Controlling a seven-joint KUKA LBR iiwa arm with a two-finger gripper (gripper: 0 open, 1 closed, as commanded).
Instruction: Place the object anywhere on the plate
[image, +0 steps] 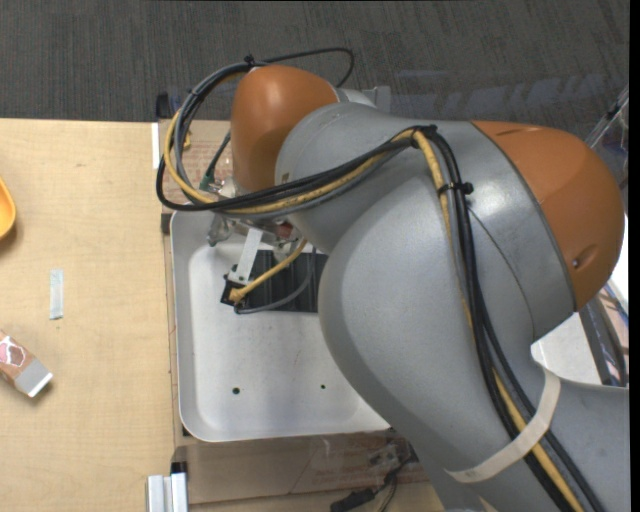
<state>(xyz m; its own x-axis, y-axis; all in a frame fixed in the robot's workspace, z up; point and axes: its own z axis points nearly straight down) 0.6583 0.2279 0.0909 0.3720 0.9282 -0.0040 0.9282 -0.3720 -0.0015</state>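
Arm (430, 300): one, grey. Its thick link crosses the near right and covers that side of what lies below, since it comes in from that side to work further back.
Bin (260, 350): one white bin can be counted, with its near rim and bare floor in the open. It is shallow, so the arm can go in from above.
Dots (235, 390): two small dark marks on the bin floor, well apart. They are probably holes or screw heads and not loose things.
Counter (90, 200): pale wood to the left of the bin, with three things on it, all outside the bin.
Red-and-white piece (20, 367): one, lying flat at the near left edge.
Pale strip (55, 295): one, lying flat, beyond that piece and apart from it.
Orange rim (4, 210): one curved edge, cut off by the left border. It may be the plate, but I cannot tell.
Orange band (275, 110): the wrist hangs over the far end of the bin and points down, as it would for a pick or a drop there.
Cables (175, 130): several are looped loosely round the wrist, slack enough to let it turn.
Jaws: I cannot tell whether they are spread or pressed together.
Object: I cannot make out which thing it is. If it is at the far end of the bin, the wrist covers it. I judge it is not yet on a plate.
Floor (100, 50): dark carpet beyond the counter.
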